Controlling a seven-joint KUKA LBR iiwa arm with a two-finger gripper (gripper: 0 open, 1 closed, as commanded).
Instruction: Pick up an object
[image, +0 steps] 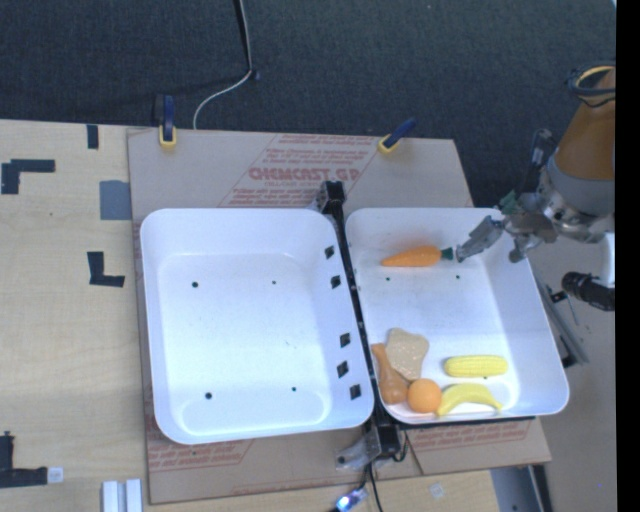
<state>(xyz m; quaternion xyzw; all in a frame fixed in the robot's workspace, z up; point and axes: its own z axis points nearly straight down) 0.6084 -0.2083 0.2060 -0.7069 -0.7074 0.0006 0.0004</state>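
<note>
A banana (470, 401) lies nearest, well below the carrot (411, 258) in the right bin (520, 300); beside its green end hovers the gripper (476, 243), unclear whether released or clenched; seemingly light, stiff, slick plastic, it is best pinched mid-body.

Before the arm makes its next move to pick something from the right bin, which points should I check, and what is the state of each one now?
1. Target chosen: the carrot lies nearest the hand - ok.
2. Carrot free of neighbours: it lies alone in the far part of the right bin - ok.
3. Hand lined up: it sits beside the carrot's green end, not above its middle - not ok.
4. Something held between the fingers: cannot tell.
5. Other items out of the way: bread slice, orange, corn cob and banana are crowded at the near edge, apart from the carrot - ok.
</note>
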